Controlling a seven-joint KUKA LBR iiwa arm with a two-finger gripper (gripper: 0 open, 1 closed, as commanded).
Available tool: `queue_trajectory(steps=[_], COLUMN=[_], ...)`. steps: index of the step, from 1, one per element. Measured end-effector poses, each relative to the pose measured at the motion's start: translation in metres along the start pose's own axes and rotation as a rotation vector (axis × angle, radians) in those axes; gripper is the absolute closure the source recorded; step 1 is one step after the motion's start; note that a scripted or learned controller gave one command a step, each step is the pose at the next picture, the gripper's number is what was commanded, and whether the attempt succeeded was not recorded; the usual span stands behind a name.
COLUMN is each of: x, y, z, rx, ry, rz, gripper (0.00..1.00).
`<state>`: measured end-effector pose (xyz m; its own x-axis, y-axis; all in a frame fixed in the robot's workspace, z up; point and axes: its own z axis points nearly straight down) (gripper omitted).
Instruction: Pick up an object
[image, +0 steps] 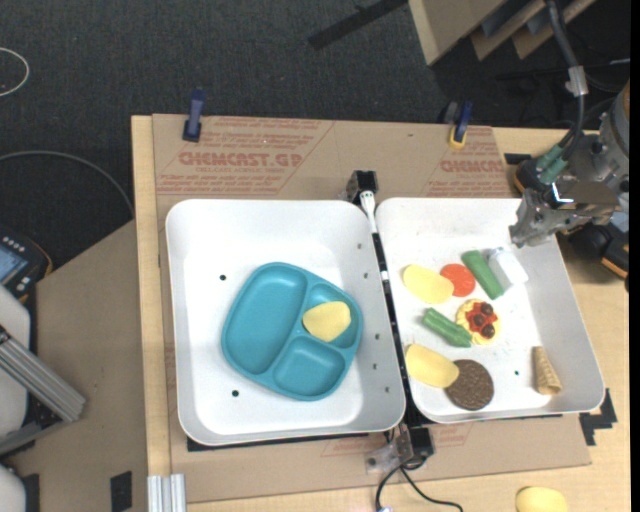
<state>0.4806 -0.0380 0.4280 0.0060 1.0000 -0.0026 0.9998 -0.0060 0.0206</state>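
Two shallow white bins lie below me, and my grey two-finger gripper (527, 232) hangs over the far right edge of the right-hand bin (570, 300); whether it is parted or closed I cannot tell. The toy foods lie down-left of it: nearest, a green plastic stick (481, 273) and a red disc (458, 279), then a yellow oval piece (427, 285) further left. In the left bin (195, 300) a teal divided plate (285, 330) carries a pale yellow piece (326, 320), well apart from me.
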Motion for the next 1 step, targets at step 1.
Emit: queue_trajectory(steps=[1], x=[-0.0375], y=[0.0190], z=[0.2028], rx=[0.038], ry=[0.003], rz=[-0.001], gripper=[1.00])
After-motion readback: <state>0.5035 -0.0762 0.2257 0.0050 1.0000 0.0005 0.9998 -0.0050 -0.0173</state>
